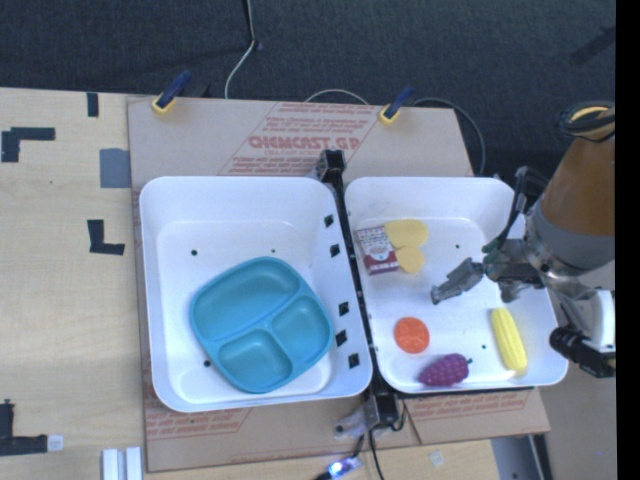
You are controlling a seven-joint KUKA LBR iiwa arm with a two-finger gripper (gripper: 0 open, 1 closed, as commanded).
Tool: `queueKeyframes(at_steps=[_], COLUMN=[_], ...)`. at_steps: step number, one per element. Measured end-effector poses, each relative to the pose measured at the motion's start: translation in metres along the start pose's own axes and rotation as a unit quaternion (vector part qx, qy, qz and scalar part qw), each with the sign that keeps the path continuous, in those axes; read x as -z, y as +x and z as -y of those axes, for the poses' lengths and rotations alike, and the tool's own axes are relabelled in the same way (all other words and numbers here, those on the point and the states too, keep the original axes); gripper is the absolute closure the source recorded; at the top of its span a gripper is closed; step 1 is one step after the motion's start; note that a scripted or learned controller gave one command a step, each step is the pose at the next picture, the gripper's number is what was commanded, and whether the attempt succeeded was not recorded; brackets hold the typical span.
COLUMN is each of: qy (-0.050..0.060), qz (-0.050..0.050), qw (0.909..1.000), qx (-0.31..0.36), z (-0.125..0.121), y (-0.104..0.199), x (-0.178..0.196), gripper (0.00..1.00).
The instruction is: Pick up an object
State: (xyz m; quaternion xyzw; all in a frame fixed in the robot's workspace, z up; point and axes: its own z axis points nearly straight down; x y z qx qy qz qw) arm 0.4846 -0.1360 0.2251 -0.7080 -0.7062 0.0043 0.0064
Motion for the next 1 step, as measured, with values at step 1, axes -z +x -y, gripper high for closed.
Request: queueKeyframes(at_steps=[1], qy=[-0.005], qz=[0.001], qw=[1.0000], qx=[0.002], z=[-0.0024], y=[0.0004], x=[0.0050], gripper=[0.00])
